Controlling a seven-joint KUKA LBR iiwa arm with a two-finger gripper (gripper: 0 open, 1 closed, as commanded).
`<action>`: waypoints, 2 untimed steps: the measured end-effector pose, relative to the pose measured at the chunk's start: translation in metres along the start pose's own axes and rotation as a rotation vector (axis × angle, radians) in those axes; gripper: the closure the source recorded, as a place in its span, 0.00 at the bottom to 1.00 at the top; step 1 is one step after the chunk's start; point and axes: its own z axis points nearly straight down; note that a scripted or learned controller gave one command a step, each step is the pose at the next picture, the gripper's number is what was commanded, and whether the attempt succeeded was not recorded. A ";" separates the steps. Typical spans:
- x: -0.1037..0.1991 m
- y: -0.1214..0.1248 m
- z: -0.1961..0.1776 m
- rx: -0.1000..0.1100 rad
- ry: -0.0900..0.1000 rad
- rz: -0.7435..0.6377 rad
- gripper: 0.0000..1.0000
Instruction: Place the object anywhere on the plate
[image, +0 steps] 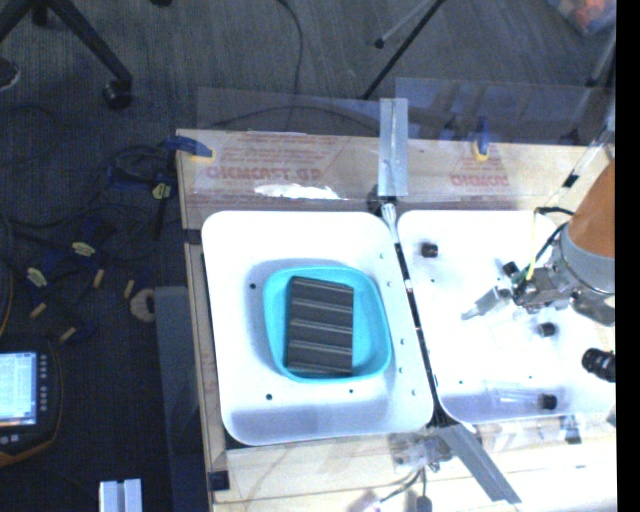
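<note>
Object: dark grey ribbed block (320, 325), which I see lying flat on the plate, its ridges running left to right.
Plate: blue, squarish with rounded corners (372, 338), resting in the middle of the left bin; I see its rim on all sides of the block.
Left bin: white and shallow (235, 400), holding the plate and block.
Right bin: white (455, 375), just beside the left bin; I see a small dark item (428, 250) near its far left corner.
Arm: grey with an orange band (600, 215), reaching in from the right over the right bin.
Gripper: (480, 308) over the right bin, pointing left, well apart from the block; I cannot tell whether its fingers are apart or together.
</note>
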 end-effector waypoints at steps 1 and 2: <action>-0.027 0.010 -0.108 0.000 -0.006 0.072 0.00; -0.030 0.000 -0.226 -0.001 -0.006 0.242 0.00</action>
